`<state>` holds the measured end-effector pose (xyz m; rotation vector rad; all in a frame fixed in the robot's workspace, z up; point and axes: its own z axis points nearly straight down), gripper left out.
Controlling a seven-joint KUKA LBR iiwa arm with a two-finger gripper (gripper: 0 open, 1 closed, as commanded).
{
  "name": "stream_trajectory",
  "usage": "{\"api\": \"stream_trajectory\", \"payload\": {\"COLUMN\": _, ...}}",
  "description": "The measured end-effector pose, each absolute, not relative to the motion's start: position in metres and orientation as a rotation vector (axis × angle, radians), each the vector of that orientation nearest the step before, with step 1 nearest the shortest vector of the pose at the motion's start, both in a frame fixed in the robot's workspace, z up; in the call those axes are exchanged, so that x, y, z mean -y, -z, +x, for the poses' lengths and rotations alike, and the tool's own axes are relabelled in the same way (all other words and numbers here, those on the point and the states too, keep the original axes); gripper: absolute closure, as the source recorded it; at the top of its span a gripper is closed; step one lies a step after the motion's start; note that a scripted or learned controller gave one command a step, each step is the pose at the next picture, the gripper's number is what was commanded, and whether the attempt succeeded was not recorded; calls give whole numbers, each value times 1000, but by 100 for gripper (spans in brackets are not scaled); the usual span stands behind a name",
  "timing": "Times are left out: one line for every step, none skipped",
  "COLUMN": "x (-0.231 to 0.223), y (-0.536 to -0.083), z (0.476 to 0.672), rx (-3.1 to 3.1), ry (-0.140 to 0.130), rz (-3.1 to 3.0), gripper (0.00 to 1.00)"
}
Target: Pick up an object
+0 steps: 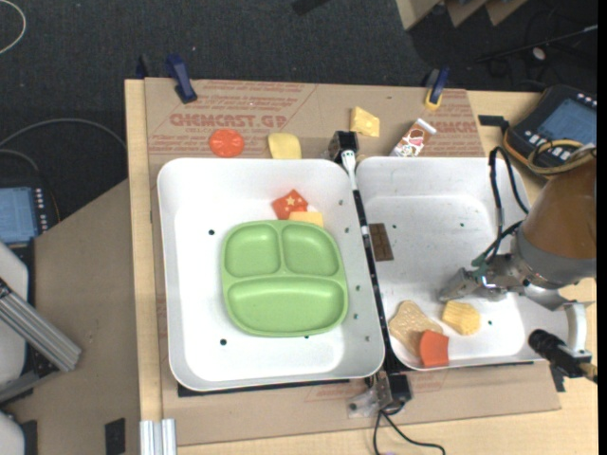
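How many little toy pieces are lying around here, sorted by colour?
Yellow: 4, one and another on the board, one by the green tray, one in the right bin
Red or orange: 3
Tan: 1
Red-and-white: 1
Total: 9

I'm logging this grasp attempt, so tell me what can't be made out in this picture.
- Gripper, camera view: too small and blurred to tell whether it grips anything.
- Arm: cut off by the right edge.
- Red block and yellow piece: partly hidden behind the green tray.
- Small packet: print too small to read.
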<state>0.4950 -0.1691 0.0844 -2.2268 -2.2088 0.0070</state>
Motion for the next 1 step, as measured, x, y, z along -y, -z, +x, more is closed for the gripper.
{"api": "stream_trajectory", "payload": {"x": 223, "y": -91, "z": 565, "rx": 2218, "ry": 4, "rz": -2212, "gripper": 0}}
